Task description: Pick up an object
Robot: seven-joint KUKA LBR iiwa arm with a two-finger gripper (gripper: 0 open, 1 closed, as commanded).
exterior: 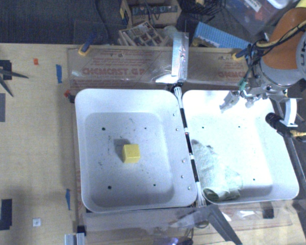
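Observation:
A small yellow cube (131,153) lies near the middle of the left bin (92,111). A rolled, crumpled white-grey cloth (217,173) lies along the left and front side of the right bin (275,188). My gripper (238,101) hangs over the back part of the right bin, under the orange-banded wrist (290,27). Its fingers (228,102) are spread open with nothing between them. It is well apart from the cloth and far right of the cube.
The two white bins meet at a ridge with screws (186,137). Clear plastic sheeting (127,65) lies behind the bins. Cables and boxes (153,9) crowd the back. A black fitting (278,122) hangs at the right bin's right rim.

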